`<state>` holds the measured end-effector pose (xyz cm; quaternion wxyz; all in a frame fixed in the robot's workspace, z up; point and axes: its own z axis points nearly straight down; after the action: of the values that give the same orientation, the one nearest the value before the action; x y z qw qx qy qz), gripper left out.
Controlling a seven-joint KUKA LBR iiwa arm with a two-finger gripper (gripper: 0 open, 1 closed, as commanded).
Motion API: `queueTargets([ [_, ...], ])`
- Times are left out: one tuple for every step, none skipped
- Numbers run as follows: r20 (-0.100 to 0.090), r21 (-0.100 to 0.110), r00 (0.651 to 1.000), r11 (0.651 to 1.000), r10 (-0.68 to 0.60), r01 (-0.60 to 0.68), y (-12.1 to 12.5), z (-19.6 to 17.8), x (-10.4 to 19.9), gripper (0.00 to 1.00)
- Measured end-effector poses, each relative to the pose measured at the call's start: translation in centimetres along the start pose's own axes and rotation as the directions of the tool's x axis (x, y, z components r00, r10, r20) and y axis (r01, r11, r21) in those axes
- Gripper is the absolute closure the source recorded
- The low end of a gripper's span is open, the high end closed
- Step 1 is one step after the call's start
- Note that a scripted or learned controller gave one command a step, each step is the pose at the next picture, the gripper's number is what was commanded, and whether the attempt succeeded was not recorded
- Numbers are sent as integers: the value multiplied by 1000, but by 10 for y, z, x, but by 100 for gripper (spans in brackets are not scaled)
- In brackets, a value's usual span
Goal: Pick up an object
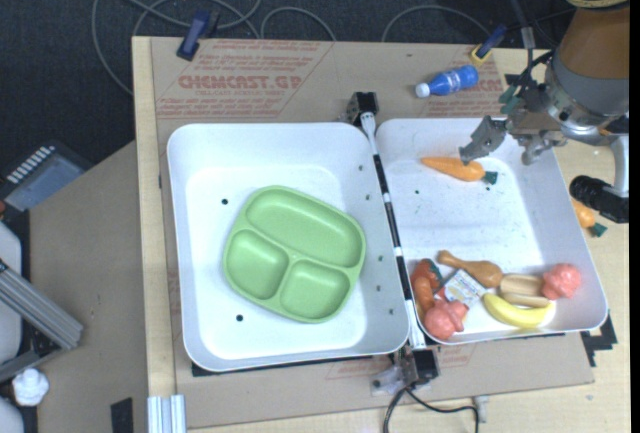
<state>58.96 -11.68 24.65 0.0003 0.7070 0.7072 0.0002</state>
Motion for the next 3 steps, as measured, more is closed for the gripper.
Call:
queueTargets([
  [-1, 7, 1000, 1000, 2, -2, -3, 154, -58, 0],
  [-1, 0, 1000, 1000, -2, 2, 17, 162, 0, 0],
  [1, 3, 1000, 1000, 3, -3, -56, 162, -63, 0],
])
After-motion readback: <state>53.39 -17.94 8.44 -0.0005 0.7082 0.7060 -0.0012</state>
